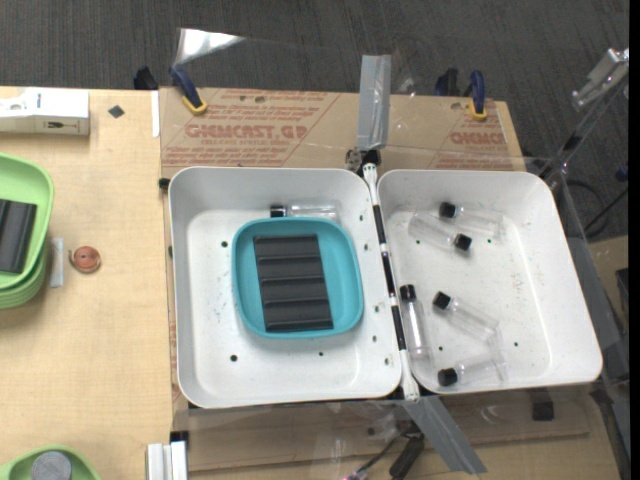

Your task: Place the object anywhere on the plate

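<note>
Clear black-capped vials (465, 313) lie scattered in the right bin (560, 268), teal plate (345, 268) beside them in the left bin.

A teal plate (297, 277) sits in the left bin (200, 298); capped clear vials (461, 314) lie in the right bin (560, 268).
</note>
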